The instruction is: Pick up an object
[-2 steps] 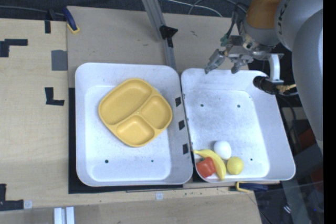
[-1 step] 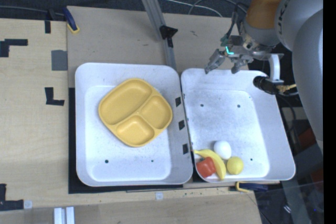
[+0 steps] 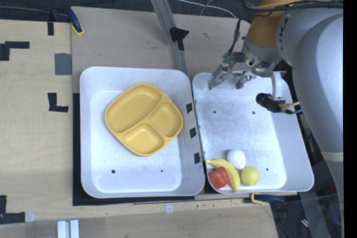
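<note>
Jaws spread, gripper (image 3: 228, 81) well apart from banana (image 3: 227, 169).

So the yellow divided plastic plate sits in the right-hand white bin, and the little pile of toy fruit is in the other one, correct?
Not quite. The camera view shows the yellow divided plastic plate in the left-hand white bin. The little pile of toy fruit is in the other one, the right-hand white bin, at its near corner.
</note>
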`<state>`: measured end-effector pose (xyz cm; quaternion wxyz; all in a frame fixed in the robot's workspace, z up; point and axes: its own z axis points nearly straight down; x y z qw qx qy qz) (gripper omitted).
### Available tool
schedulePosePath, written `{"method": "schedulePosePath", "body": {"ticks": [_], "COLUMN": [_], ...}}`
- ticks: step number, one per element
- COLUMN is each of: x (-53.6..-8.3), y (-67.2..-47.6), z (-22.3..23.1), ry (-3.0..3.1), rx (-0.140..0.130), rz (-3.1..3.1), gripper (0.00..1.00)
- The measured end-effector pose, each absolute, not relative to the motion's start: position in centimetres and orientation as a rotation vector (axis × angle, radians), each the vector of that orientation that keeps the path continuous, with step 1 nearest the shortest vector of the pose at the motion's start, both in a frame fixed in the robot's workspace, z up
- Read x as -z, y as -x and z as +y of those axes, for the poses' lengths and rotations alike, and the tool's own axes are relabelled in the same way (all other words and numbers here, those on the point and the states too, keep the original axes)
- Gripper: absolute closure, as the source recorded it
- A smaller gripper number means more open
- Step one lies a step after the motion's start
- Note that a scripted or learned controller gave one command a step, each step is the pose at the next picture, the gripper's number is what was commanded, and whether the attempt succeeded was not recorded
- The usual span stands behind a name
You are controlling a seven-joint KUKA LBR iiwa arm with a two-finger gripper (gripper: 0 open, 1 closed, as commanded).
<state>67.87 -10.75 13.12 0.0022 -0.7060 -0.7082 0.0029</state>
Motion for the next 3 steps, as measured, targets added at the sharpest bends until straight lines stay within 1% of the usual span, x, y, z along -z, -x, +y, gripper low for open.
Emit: {"method": "schedulePosePath", "body": {"ticks": [1, 2, 3], "x": [-9.0, -9.9, -16.3], "y": [-67.6, -67.6, -67.6], "z": [-11.0, -11.0, -10.7], "ry": [2.216, 2.214, 2.223], "rx": [-0.023, -0.025, 0.006], "rz": [-2.213, -2.213, -2.226], "gripper": [0.0, 1.0, 1.0]}}
